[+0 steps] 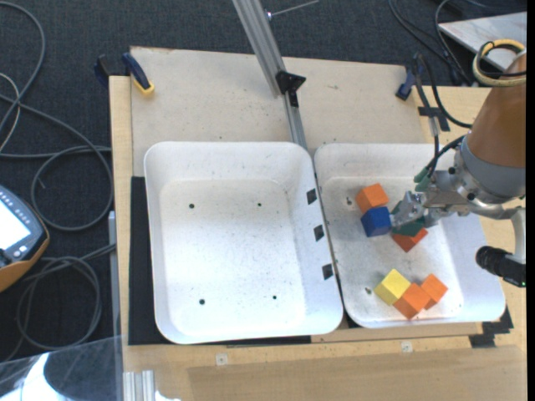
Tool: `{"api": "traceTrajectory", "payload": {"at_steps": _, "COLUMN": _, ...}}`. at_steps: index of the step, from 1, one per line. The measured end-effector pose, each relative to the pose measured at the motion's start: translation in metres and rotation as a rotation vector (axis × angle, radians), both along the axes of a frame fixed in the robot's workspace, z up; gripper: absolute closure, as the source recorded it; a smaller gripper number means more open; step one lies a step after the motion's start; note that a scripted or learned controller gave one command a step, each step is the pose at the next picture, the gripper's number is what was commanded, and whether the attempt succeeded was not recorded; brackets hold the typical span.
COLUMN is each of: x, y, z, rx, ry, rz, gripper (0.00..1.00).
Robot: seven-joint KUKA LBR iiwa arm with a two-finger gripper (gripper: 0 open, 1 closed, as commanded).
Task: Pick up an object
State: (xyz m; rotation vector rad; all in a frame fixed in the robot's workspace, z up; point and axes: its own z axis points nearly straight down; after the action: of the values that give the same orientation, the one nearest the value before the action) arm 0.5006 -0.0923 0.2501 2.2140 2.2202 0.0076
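Nearest the bottom of the frame, in the lower right corner of the right bin, lay a yellow cube touching an orange cube, with a second orange cube pressed against that one's right side.

Above them, toward the middle of that bin, my claw hung low over a red-orange block, whose lower corner showed just beneath my fingertips. I could not tell whether my fingers were parted or closed, nor whether they truly held that block. Just left of my claw sat a blue cube, and touching its upper edge was another orange cube.

My arm came in from the right edge, its orange band above the grey wrist.

The left bin filled the centre left of the frame, its floor speckled.

Farther up, a grey metal bar ran slantwise from the top of the frame down to the gap between the bins, and a blue and yellow clamp gripped the board's upper left corner.
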Motion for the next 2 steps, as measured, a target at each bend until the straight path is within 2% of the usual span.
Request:
{"api": "traceTrajectory", "payload": {"at_steps": 1, "x": 0.001, "y": 0.000, "z": 0.044, "rx": 0.000, "ry": 0.002, "rz": -0.001, "gripper": 1.00}}
{"api": "traceTrajectory", "payload": {"at_steps": 2, "x": 0.008, "y": 0.049, "z": 0.021, "rx": 0.004, "ry": 0.012, "rz": 0.003, "gripper": 1.00}}
